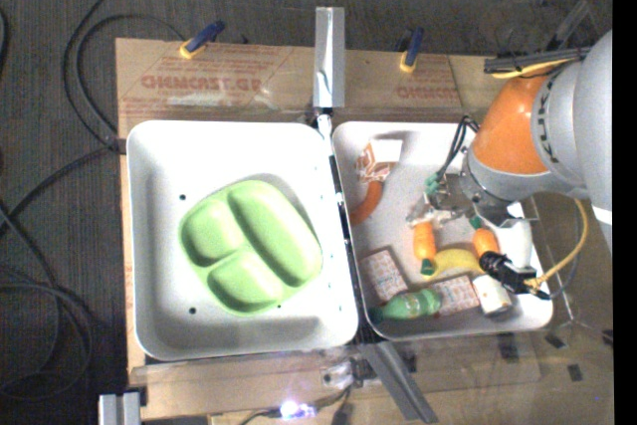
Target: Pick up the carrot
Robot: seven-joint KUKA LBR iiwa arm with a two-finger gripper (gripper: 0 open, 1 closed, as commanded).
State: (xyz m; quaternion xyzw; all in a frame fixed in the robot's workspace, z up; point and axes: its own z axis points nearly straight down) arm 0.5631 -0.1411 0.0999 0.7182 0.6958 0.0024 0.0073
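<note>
While the gripper (445,204) hovers, its state unclear, the carrot (425,242) lies just below in the right bin (545,314); light, stiff, likely slick, best pinched mid-body.

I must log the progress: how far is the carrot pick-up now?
Done: the arm's gripper has reached into the right bin, just above the carrot. In hand: nothing visibly lifted; the carrot lies beside the banana. Left: grasp and raise it.
</note>
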